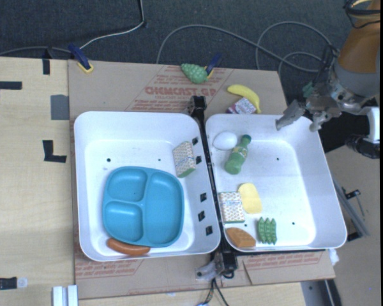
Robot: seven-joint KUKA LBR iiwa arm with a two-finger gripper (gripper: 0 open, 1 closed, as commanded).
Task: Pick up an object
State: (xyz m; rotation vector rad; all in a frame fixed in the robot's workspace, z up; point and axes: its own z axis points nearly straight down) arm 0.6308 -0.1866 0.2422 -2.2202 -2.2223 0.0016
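Observation:
My gripper [301,121] hovers over the far right corner of the right bin [306,171], with its two fingers spread open and nothing between them. In that bin lie a white egg [225,140], a green bottle [237,155], a yellow piece [249,197], a small patterned box [231,206], a green ridged item [266,230] and an orange-brown bun [242,238]. All of these sit to the left of the gripper and nearer the front. The closest is the green bottle, about a hand's width away.
The left bin [96,139] holds a blue divided plate [143,206], a small box [184,158] and a sausage [127,247]. Behind the bins on the cardboard lie a banana [244,95], a small packet [244,108] and a green toy [195,72]. Cables run across the floor at the back.

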